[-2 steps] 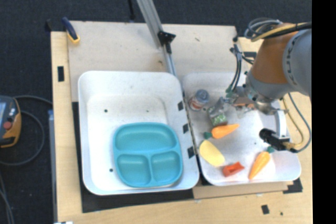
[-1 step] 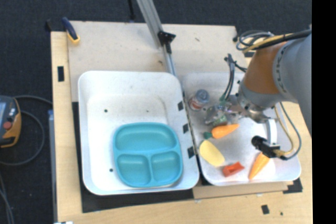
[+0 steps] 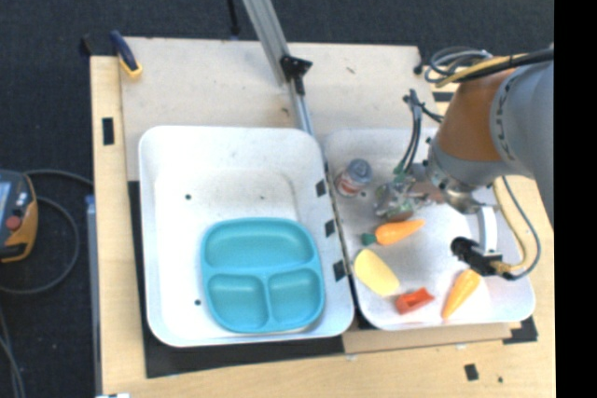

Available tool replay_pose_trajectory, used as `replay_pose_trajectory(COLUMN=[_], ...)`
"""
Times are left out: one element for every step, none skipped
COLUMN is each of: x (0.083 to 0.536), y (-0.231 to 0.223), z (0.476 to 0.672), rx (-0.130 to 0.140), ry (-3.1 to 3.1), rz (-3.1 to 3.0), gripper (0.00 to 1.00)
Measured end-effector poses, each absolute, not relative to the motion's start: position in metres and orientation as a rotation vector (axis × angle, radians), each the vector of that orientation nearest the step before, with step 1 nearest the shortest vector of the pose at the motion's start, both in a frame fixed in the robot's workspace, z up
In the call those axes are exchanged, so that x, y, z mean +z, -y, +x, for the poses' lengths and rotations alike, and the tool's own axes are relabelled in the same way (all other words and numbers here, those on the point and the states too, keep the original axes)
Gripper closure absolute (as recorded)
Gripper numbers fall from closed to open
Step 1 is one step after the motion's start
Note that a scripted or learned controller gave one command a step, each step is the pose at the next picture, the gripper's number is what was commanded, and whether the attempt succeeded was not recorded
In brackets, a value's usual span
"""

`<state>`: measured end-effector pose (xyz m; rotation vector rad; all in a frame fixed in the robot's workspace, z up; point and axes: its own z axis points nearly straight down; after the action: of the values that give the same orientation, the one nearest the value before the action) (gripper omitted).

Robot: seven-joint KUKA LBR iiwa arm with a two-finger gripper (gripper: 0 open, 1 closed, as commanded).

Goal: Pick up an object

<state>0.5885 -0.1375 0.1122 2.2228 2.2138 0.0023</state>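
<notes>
Presently: right bin (image 3: 522, 308), holding an orange carrot (image 3: 399, 231) at its centre, a yellow lemon-shaped piece (image 3: 376, 272) below left of it, a small red piece (image 3: 414, 300) at the lower edge, a second orange-yellow carrot (image 3: 461, 292) at lower right, and a small can (image 3: 354, 175) at upper left. Left bin (image 3: 168, 200), holding a blue tray (image 3: 263, 275) of three compartments. Gripper (image 3: 403, 197) hangs just above the centre carrot, near it; whether the pincer is released or clenched cannot be told, and nothing is visibly held. Judged target: the centre carrot. Its long axis runs nearly level across the frame, slightly rising rightward, green end pointing left. Advice: close across the short axis at mid-body, descending straight, clear of the can.
</notes>
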Motion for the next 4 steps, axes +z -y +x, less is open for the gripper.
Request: replay_pose_trajectory(x=[0.163, 0.226, 0.206, 0.205], y=[0.147, 0.152, 0.153, 0.108], z=[0.596, 0.594, 0.594, 0.579], rx=[0.004, 0.006, -0.003, 0.001], ry=[-2.214, -2.216, -2.215, -2.227], rz=[2.221, 2.217, 2.226, 2.216], gripper=[1.0, 1.0, 1.0, 1.0])
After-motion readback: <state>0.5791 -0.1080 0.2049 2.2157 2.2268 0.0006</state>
